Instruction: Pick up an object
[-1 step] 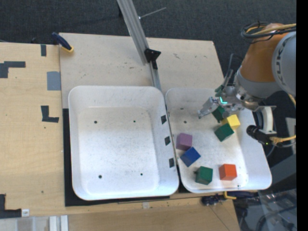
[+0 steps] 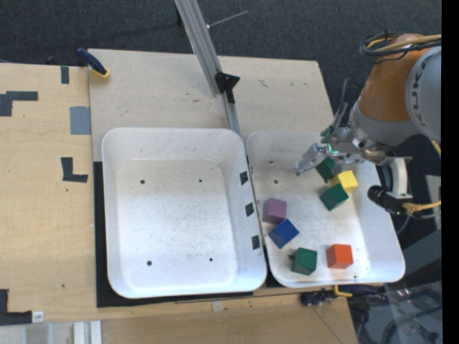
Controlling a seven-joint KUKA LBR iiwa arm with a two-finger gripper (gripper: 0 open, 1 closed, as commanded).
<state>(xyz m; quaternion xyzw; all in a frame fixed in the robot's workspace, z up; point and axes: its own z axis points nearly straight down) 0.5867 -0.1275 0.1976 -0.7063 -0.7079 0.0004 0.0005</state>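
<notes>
Camera view: the arm's pincer (image 2: 320, 160) hangs over the upper part of the right bin (image 2: 380, 260), a dark green block (image 2: 326, 169) just at its tip; whether it is open or closed cannot be told. Below lie yellow (image 2: 347, 180), green (image 2: 334, 196), purple (image 2: 275, 210), blue (image 2: 284, 233), dark green (image 2: 304, 261) and orange (image 2: 340, 256) blocks.

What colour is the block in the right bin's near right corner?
Orange block, seen in the camera view, beside a dark green block in the right bin.
</notes>
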